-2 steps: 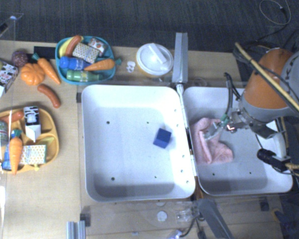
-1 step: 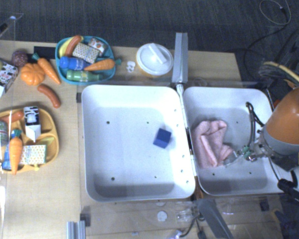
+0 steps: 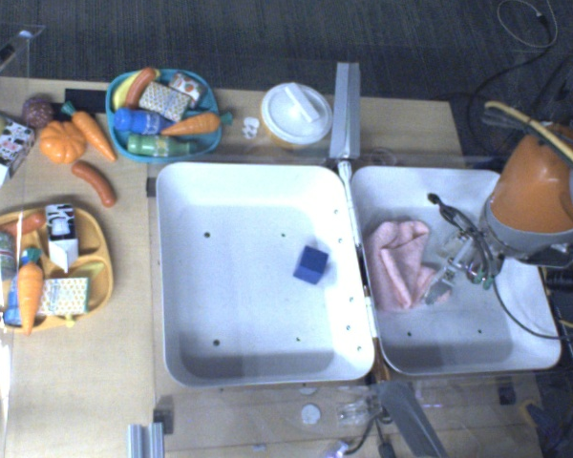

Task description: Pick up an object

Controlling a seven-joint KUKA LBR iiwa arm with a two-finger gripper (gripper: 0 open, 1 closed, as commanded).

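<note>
Both white bins (image 3: 258, 184) look like smooth, matt plastic, while the worktop (image 3: 124, 284) beneath them shows a pale, wood-like, dull finish. The pink cloth (image 3: 398, 260) in the right bin is soft, crumpled fabric, and the blue cube (image 3: 311, 264) in the left bin looks matt, perhaps foam or plastic. The arm's orange band (image 3: 537, 191) is smooth with a slight sheen, and the toy foods in the blue bowl (image 3: 162, 113) look like glossy plastic.

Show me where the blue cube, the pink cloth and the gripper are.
blue cube (image 3: 311, 263), camera view, its top face.
pink cloth (image 3: 398, 260), camera view, middle of the folds.
gripper (image 3: 446, 281), camera view, between its fingertips.
</note>
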